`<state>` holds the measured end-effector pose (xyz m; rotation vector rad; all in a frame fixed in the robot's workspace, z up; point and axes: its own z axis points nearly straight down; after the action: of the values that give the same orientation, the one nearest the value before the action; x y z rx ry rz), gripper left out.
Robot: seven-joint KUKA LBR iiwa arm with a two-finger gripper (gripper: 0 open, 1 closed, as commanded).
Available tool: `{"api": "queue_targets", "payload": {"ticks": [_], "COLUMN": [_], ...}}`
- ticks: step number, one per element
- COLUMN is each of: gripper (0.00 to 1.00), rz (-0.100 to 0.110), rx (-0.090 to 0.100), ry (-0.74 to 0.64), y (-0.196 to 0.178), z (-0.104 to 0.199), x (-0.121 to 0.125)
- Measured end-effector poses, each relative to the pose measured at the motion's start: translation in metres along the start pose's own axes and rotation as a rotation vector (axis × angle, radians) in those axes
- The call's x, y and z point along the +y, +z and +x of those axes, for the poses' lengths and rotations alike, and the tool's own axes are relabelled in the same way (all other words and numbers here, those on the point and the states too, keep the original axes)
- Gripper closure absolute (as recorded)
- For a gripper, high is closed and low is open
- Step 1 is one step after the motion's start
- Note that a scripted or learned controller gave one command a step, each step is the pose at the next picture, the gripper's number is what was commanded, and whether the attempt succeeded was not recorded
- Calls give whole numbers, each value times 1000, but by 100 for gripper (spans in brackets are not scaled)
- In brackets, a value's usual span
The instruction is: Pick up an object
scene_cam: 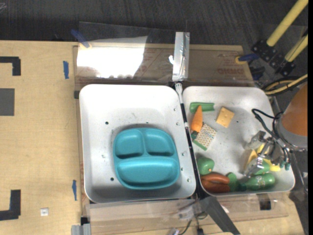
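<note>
Fingertips (spread apart) flank a yellow piece, right bin.

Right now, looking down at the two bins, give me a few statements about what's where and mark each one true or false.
1. The teal divided tray lies in the left bin. True.
2. The orange carrot lies in the left bin. False: it is in the right bin, near the divider.
3. The pincer is over the right bin. True.
4. The tan cracker square sits on the teal tray. False: it lies on the right bin's floor.
5. The pincer is near the bin's far left corner. False: it is low on the right side, by the yellow and green items.
</note>
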<state>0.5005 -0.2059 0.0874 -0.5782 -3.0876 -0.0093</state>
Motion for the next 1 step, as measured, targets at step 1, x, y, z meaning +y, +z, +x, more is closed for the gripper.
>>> {"api": "queue_targets", "payload": {"ticks": [1], "gripper": [100], "rz": [1], "rx": [-10], "ry": [-2], "y": [-9], "z": [-3], "x": [1]}}
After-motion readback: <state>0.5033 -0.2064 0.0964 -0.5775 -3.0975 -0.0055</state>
